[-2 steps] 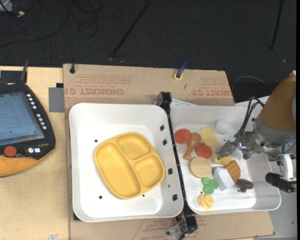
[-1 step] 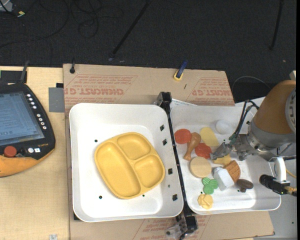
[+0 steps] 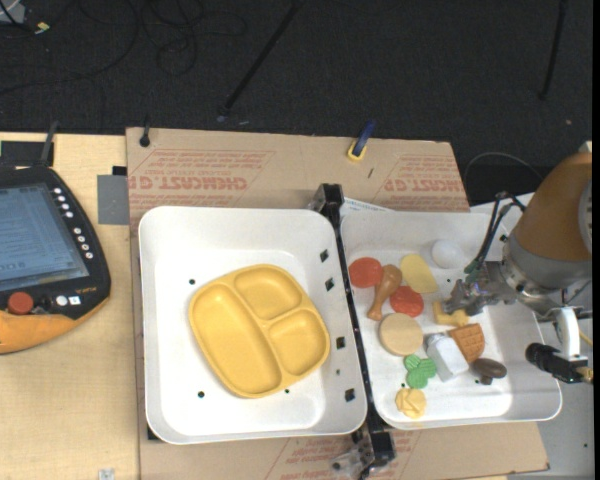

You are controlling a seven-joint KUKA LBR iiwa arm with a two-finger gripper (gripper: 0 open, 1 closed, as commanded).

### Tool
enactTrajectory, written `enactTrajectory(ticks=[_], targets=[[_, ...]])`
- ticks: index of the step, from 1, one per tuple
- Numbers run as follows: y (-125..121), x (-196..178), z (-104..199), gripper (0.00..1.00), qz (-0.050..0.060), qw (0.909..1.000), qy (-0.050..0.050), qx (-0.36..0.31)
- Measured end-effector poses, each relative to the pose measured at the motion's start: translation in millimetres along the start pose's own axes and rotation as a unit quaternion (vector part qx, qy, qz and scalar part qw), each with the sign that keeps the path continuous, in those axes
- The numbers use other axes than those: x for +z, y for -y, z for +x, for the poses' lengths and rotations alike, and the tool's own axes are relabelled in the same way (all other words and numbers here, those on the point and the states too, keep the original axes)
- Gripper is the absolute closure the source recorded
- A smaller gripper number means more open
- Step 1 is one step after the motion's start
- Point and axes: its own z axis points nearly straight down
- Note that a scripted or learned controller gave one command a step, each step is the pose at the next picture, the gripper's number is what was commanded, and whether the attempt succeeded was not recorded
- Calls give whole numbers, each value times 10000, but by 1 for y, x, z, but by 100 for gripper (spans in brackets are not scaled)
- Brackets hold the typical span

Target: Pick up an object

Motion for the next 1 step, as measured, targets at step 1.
enactTrajectory(ticks=[1], targets=[[3,-43,-2,100,44,10000,-5,-4]])
